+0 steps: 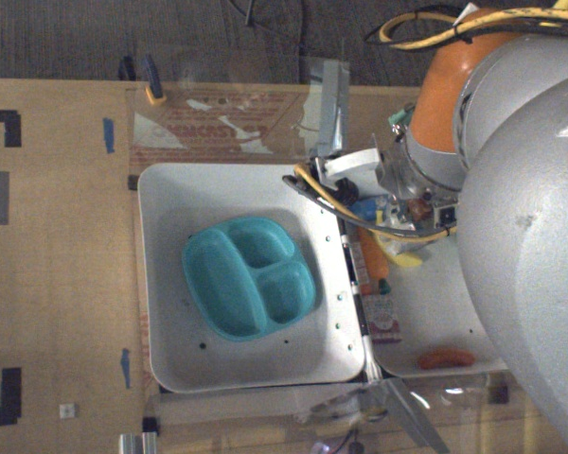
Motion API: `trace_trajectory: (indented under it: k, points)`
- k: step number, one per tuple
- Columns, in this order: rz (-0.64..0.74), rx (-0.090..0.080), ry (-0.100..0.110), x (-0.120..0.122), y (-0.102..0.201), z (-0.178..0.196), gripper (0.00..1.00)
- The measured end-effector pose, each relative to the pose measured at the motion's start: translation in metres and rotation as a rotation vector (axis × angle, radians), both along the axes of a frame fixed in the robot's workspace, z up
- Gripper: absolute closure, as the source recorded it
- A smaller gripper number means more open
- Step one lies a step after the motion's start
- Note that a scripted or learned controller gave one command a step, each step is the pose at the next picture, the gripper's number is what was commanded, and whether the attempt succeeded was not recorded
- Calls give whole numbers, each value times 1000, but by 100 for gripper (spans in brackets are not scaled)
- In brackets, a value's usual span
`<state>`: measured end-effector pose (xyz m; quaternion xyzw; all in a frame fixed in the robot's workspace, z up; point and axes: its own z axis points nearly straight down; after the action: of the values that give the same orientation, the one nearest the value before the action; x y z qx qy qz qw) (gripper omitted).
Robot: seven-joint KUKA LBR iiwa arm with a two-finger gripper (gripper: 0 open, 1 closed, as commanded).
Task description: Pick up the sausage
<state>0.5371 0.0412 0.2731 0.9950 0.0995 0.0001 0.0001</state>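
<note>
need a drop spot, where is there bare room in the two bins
Bare floor rings the teal divided tray in the left bin, widest along its left wall. The right bin is crowded: arm, carrot, sausage.

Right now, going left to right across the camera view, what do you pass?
Blue tape → teal plate in the left bin → carrot → sausage in the right bin → arm.

Matt teal plastic tray (251, 277) sits in a smooth white plastic bin (161, 253).
</note>
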Motion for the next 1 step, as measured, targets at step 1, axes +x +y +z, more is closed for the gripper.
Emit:
trace_trajectory:
  k: [1]
  points:
    - [110,9,-4,34,58,-173,100]
